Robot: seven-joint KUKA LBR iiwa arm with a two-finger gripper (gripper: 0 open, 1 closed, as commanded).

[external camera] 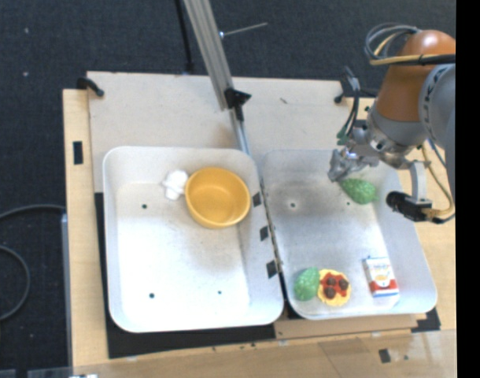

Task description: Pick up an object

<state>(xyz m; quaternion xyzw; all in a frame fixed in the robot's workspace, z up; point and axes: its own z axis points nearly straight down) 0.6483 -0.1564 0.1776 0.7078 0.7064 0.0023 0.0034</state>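
Reaching in from the upper right of the frame, the claw [344, 168] hangs low over the right bin [326, 235], touching or just above a green leafy object [360, 190], seemingly the pick target. Whether it is wide or narrow cannot be told. A green lump [306, 283], a red-and-yellow toy [334, 287] and a small carton [381, 277] lie along the bin's lower edge; a yellow bowl [217, 197] sits in the left bin [145, 290].

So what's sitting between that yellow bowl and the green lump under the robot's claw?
In the camera view, just the bins' meeting rims and bare bin floor separate the yellow bowl from the green lump.
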